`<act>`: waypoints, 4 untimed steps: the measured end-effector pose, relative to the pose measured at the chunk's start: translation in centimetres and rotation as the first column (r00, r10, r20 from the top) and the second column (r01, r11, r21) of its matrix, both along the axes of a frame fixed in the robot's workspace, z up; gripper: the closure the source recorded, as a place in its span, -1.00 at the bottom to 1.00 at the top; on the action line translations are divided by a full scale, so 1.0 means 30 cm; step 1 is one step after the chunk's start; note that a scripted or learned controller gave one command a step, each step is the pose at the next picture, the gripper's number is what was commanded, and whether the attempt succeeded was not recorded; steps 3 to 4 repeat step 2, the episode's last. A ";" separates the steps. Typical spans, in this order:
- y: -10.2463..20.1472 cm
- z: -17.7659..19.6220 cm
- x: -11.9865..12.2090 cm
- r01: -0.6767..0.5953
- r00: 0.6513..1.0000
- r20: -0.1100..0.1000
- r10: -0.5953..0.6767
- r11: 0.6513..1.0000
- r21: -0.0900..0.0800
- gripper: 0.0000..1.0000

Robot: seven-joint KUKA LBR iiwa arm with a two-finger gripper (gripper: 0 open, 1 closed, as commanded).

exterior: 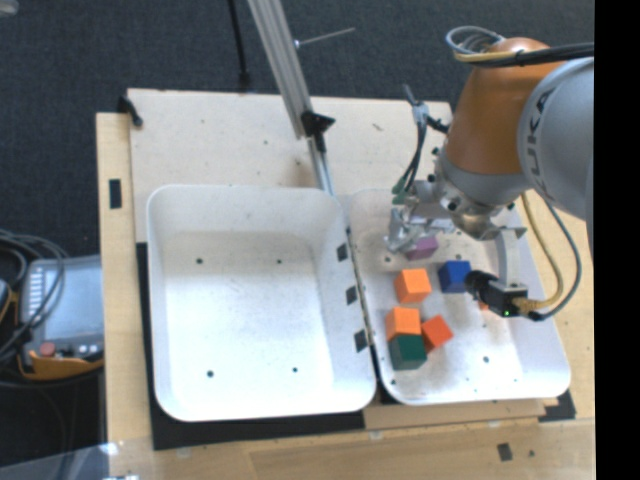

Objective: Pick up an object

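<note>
The desk point(210, 138) carries two white bins; the left bin point(250, 298) lies beside the right bin point(530, 368), where the blocks sit. The arm point(500, 118) reaches in from the right, its gripper point(408, 230) low at the right bin's far left. A small pinkish block point(424, 247) lies just beside it, on the near-right. Nearer lie the orange blocks point(412, 284), a blue block point(455, 275) and a green block point(407, 350). How the gripper is set I cannot tell.

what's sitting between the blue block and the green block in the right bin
In the camera view, two orange blocks lie between the blue block and the green block: one on the direct line, another touching the green block's top edge.
</note>
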State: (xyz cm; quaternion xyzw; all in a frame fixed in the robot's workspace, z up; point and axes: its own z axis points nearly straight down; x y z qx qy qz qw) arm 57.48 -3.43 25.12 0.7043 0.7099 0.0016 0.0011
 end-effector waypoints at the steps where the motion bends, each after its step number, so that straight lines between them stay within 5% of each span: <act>1: 0.186 0.019 0.056 0.000 1.000 -0.001 0.000 1.000 0.001 1.00; 2: 0.326 -0.018 0.142 0.002 1.000 -0.001 -0.002 1.000 -0.002 1.00; 4: 0.326 -0.018 0.142 0.002 1.000 -0.001 -0.002 1.000 -0.002 1.00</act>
